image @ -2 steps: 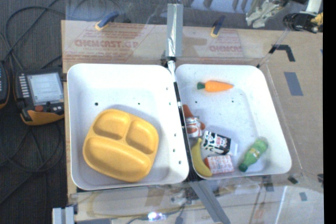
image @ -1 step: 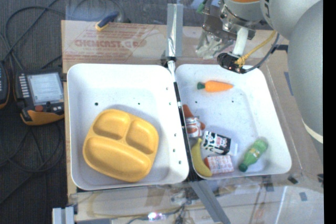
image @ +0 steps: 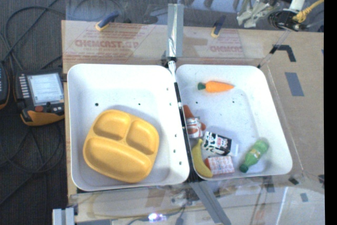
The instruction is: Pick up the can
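Note:
The can (image: 193, 126) is small, red and white, and lies on its side against the left wall of the right bin (image: 266, 93). My gripper (image: 251, 14) hangs well above and behind that bin, over the bench's far right corner and far from the can. Its pale fingers (image: 244, 17) point down and stand open with nothing between them.
Crowding the can in the right bin are a black-and-white carton (image: 217, 142), a banana (image: 199, 159) and a red-and-white packet (image: 220, 165). A green bottle (image: 254, 155) lies front right and a carrot (image: 216, 87) at the back. The left bin (image: 79, 81) holds a yellow divided tray (image: 121, 145).

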`<action>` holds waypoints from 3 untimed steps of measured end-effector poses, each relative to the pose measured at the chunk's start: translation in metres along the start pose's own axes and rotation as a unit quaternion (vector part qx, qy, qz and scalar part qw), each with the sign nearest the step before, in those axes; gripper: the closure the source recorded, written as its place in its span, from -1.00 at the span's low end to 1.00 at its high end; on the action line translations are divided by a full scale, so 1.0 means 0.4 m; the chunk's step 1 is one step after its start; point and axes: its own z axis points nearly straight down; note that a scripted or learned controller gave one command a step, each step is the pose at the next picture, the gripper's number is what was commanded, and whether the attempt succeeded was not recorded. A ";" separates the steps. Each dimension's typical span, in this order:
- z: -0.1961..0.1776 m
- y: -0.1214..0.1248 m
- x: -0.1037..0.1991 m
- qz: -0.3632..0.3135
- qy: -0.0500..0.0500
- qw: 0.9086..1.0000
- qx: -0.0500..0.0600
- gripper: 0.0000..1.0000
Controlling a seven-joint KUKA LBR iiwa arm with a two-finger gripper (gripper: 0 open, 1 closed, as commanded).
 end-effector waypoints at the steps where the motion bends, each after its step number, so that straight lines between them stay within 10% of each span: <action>1: 0.558 -0.026 0.061 -0.028 0.001 1.000 0.002 1.00; 2: 0.256 -0.070 0.173 -0.054 0.002 0.999 0.001 1.00; 3: 0.002 -0.036 0.091 -0.178 0.000 0.984 -0.001 1.00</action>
